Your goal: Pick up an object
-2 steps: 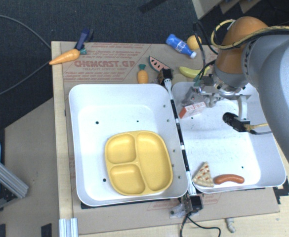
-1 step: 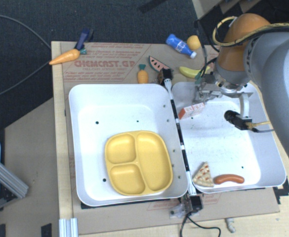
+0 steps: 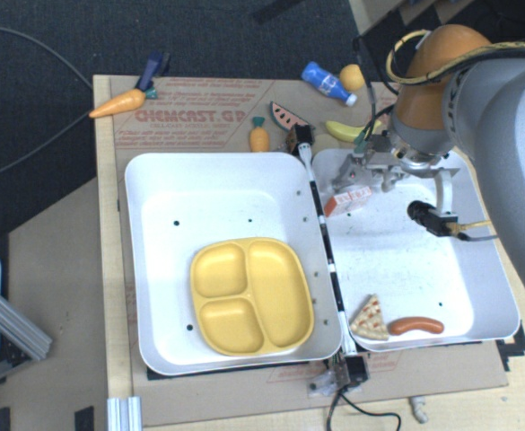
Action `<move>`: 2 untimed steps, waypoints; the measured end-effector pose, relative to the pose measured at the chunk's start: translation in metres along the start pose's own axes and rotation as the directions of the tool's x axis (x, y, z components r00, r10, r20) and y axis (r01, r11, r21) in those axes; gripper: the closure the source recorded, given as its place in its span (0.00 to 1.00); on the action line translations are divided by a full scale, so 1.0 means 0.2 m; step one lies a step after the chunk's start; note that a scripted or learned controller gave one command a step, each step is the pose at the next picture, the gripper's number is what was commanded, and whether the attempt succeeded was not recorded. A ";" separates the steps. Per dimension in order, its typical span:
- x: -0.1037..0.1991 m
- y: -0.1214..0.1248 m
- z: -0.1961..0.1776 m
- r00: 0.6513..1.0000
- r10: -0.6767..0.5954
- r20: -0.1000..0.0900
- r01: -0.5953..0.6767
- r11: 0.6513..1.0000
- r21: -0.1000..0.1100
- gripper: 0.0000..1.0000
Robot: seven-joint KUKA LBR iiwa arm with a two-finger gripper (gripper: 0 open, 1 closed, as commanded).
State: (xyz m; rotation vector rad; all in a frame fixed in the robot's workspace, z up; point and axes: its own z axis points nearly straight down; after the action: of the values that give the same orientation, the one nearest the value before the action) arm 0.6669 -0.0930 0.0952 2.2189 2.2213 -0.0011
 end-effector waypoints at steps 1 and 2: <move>0.00 0.00 0.05 1.000 0.000 -0.001 0.000 1.000 0.002 0.00; 0.00 0.00 0.05 1.000 0.000 -0.001 0.000 1.000 0.002 0.00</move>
State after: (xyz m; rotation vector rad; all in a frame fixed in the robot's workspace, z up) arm 0.6664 -0.0927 0.0849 2.2205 2.2225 -0.0023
